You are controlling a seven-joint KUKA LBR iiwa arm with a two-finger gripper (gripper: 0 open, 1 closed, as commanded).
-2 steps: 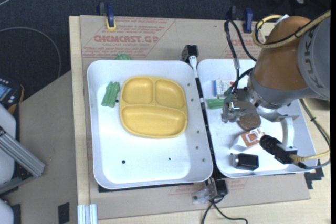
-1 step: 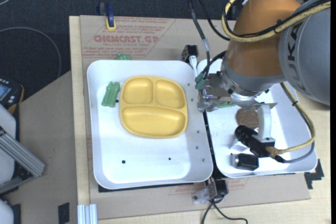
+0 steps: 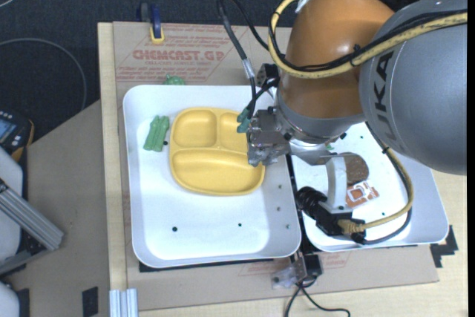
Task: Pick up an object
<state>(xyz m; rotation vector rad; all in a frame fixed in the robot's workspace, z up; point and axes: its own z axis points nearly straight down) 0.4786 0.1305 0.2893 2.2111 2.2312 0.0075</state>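
A yellow divided plate [image 3: 210,151] lies in the left bin [image 3: 200,234], toward its right side. A green ridged object [image 3: 156,133] lies in the same bin, just left of the plate. My gripper [image 3: 257,148] hangs at the plate's right rim, under the big orange and grey wrist; the wrist hides most of it. In the right bin [image 3: 415,223] lie a brown round object [image 3: 357,166] and a small red-and-white packet [image 3: 361,193], below the arm.
Black and yellow cables [image 3: 326,215] loop from the arm over the right bin's front left corner. A cardboard sheet [image 3: 178,52] lies under both bins. A blue-and-yellow clamp [image 3: 155,21] grips its far edge.
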